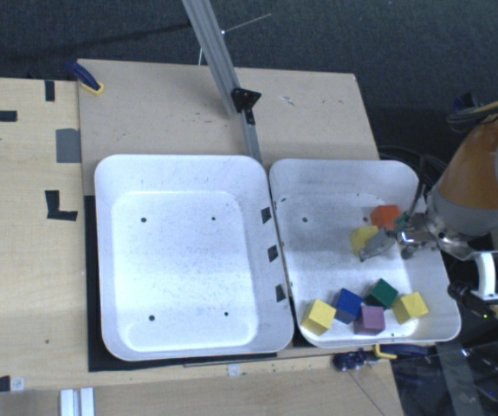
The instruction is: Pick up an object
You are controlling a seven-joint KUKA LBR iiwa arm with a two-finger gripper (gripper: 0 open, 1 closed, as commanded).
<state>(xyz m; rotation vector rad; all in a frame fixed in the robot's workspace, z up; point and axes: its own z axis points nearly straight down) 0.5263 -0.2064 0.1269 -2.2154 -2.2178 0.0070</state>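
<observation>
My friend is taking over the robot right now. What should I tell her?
Hand: low in the right bin, beside the yellow block and orange block. Whether it grips anything is unclear.
Other blocks along the near edge: yellow, blue, purple, green, yellow.
Done: the hand has reached the blocks.
Left: nothing is lifted yet; grab one and raise it.
</observation>
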